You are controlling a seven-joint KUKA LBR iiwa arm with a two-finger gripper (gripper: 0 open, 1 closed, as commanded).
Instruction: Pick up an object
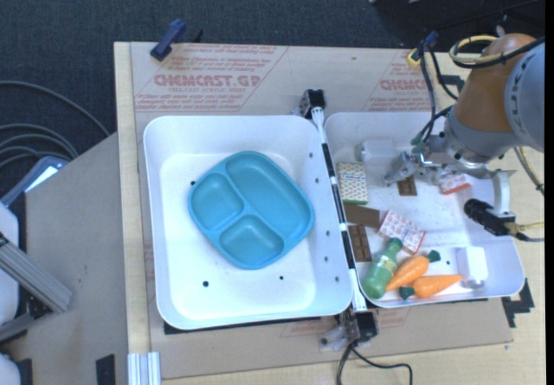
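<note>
Hovering over right bin (346,128): gripper (414,165), jaw state indeterminate. Lying below: 2 carrots (424,278), green bottle (382,269). Resting in left bin (164,227): blue tray (250,208).

Grey arm (528,98) with orange band (489,106), black cables.

Two white bins (164,202) are seen, one blue divided plate (249,208), two toy carrots (410,271) and one green bottle (382,270).

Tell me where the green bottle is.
The green bottle lies in the right bin, at its near left corner, beside the two toy carrots.
</note>
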